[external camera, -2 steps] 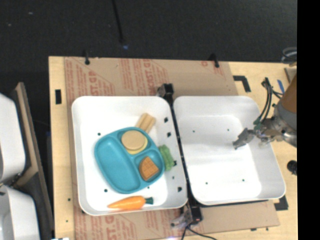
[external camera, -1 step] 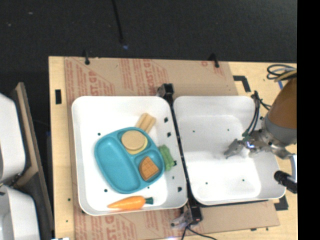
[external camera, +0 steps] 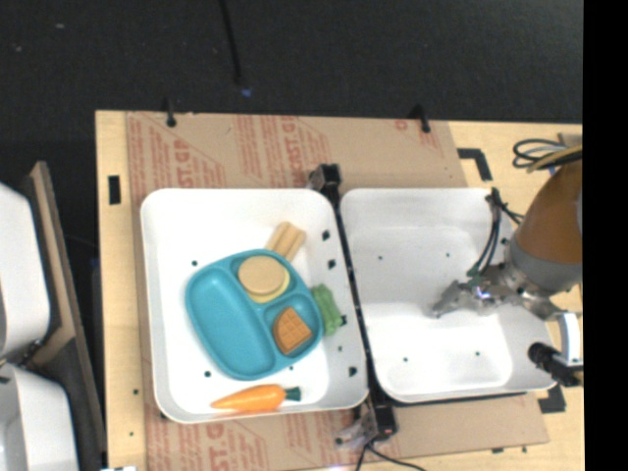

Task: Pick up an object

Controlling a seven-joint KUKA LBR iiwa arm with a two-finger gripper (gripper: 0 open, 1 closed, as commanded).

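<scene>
Carrot at left bin's near edge – looks light, stiff, slick; take it mid-body | blue tray with toy foods beyond – wide, awkward | pincer over right bin, grip state unreadable | bins on cardboard-topped bench – dark floor behind

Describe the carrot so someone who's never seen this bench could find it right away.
Look in the left white bin, at its front edge below the blue divided tray. The carrot lies there on its side, orange with a small green top, outside the tray, unlike the tan food pieces.
</scene>
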